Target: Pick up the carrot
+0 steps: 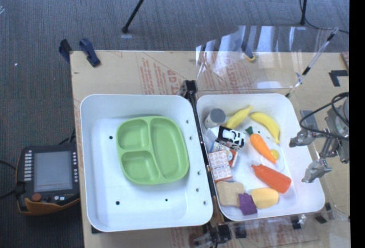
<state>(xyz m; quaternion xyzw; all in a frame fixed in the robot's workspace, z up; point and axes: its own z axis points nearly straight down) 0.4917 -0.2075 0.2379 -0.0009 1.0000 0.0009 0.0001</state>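
Red printing on the cardboard bench top (159, 73) is too faint to read. The left bin (97, 127) holds a green divided plate (152, 149). The right bin (302, 184) holds the carrot (263, 147), lying near its middle beside two bananas (266, 123), an orange bottle (272, 178) and small printed cartons (219, 165). The gripper (311, 155) hangs at this bin's right rim, fingers spread, pinching nothing.
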